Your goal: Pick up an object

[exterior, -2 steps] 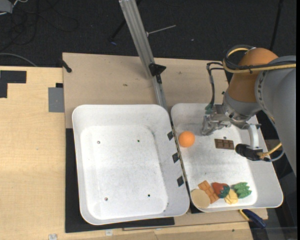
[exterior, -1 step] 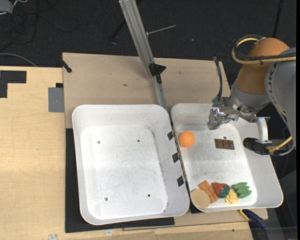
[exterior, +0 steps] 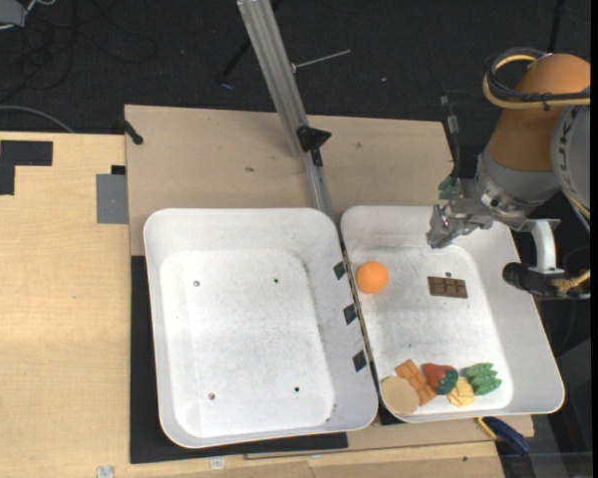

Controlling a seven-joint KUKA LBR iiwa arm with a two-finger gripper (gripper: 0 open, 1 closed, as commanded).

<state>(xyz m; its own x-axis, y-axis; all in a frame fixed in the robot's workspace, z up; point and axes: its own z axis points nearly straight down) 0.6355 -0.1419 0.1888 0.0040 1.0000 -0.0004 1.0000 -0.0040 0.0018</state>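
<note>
Toys lie in the right bin point(exterior: 538, 366), and I count six of them, though the small ones are packed close so the count may be off by one. One orange ball point(exterior: 372, 277) sits near the left wall of that bin. One brown chocolate bar point(exterior: 448, 287) lies flat near the middle, well apart from the ball. Along the front edge is a little heap (all touching or nearly so): one tan round piece point(exterior: 400, 396), one orange piece point(exterior: 413, 376), one red piece point(exterior: 439, 375), one yellow piece point(exterior: 461, 393) and one green piece point(exterior: 481, 377).

The gripper point(exterior: 447, 229) hangs over the back part of the right bin, above the chocolate bar, with nothing between its fingers. I cannot tell if the fingers are wide or narrow.

The left bin point(exterior: 179, 237) sits just beside the right one. One silver bar point(exterior: 279, 78) leans up behind both.
</note>
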